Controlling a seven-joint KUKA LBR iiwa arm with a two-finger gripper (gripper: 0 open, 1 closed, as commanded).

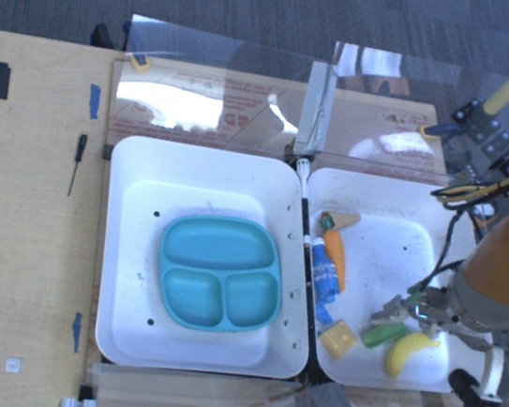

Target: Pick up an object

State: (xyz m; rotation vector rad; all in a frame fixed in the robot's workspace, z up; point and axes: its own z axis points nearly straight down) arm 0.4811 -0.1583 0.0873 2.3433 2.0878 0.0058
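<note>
Green object [385,335] beside yellow banana [407,353], right bin [380,217]; pincer [398,309] above, closure unclear; no legible writing.

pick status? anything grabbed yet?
Done: the gripper is down inside the right white bin, just above the green pod-shaped toy and yellow banana toy. In hand: nothing visibly between its fingers. Left: close on an object and lift it; all toys lie on the bin floor.

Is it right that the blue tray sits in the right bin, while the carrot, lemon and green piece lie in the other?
Not quite. The camera view shows the blue tray in the left bin. The carrot, lemon and green piece lie in the right bin.
</note>
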